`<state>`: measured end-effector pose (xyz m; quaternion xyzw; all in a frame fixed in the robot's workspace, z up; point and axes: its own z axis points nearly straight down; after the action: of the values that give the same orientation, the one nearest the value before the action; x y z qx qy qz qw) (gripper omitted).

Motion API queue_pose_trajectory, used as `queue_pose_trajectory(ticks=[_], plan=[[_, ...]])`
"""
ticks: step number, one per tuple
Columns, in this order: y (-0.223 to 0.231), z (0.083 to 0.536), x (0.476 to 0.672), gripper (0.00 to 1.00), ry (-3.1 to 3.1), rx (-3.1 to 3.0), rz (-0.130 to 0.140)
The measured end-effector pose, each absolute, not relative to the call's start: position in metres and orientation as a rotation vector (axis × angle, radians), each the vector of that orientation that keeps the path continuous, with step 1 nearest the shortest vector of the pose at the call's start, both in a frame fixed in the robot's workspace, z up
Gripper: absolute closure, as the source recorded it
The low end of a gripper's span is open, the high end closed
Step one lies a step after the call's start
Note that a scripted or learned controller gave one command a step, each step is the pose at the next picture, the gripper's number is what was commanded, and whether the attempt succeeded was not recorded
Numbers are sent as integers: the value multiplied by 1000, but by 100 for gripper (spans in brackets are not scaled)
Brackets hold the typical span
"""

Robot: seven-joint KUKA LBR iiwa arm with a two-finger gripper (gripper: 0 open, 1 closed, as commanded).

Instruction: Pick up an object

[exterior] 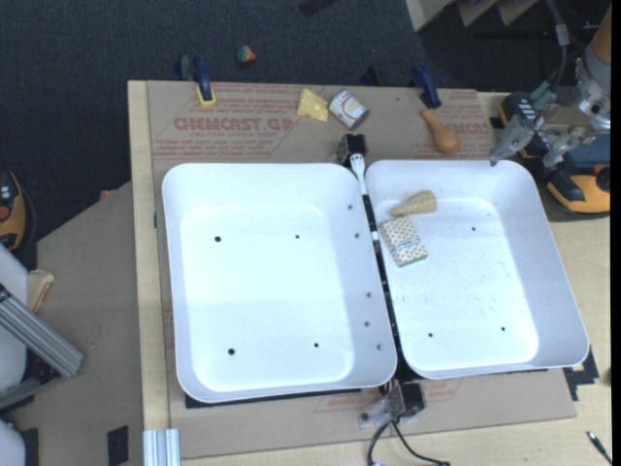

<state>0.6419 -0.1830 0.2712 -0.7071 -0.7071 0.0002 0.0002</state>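
The gripper (508, 144) hangs over the far right corner of the right bin (543, 260), its fingers slightly parted with nothing between them. Its likeliest targets, a tan cone (415, 203) and a patterned packet (404, 240), lie touching near the bin's left wall, so a descent there risks clipping the rim (374, 231) between the bins or nudging one piece while closing on the other. The remaining floor of that bin offers open room to approach from the right.

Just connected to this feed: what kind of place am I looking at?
Likely a robotics lab's grasping bench: two white bins on a board clamped down, the gripper at the right bin's corner, cables, dark carpet.
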Motion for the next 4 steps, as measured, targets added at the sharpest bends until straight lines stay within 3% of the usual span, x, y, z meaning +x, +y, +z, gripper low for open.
queue_pose_trajectory(ticks=[1, 2, 3, 4], plan=[[-104, 450, 602, 0, -2242, -2223, -22], [-108, 450, 603, 100, -2228, -2224, -4], [-84, 543, 567, 100, -2233, -2225, -14], [-85, 547, 569, 100, -2227, -2225, -5]])
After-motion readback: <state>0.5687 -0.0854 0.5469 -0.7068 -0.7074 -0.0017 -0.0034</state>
